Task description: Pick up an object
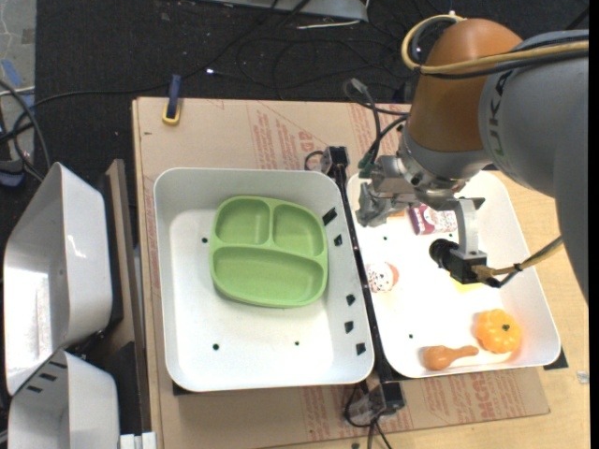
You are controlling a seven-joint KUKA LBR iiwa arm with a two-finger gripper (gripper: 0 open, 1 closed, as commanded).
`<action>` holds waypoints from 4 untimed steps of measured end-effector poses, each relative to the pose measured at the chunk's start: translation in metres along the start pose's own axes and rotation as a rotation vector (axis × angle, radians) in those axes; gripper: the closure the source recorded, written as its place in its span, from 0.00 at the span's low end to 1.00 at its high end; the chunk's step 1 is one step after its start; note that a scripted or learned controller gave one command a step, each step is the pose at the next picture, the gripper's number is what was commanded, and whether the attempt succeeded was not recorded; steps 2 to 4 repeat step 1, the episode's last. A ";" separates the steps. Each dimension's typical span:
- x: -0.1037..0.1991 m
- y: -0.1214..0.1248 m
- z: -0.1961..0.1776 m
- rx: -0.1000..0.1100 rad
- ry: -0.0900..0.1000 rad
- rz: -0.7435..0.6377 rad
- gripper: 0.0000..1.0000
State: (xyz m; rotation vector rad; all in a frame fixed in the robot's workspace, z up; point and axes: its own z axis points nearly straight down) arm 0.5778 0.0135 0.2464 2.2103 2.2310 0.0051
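Round toy (382,276) lies just camera-side of the fingers (367,211); open or closed, I cannot tell

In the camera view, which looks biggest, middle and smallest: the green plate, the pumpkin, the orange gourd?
Largest by far: green plate.
Next: pumpkin and orange gourd, which look too close to rank; the gourd is longer, the pumpkin fatter.

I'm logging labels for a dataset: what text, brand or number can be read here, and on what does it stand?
"UK": pale letters on the arm, seemingly part of a longer name; the rest is cut off.
Red print on the cardboard: too blurred to read.
Label on the small red and white packet: too small to read.
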 end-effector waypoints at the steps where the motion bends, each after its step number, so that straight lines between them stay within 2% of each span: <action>1: 0.051 0.014 -0.006 0.000 0.000 0.000 1.00; 4: 0.051 0.014 -0.006 0.000 0.000 0.000 1.00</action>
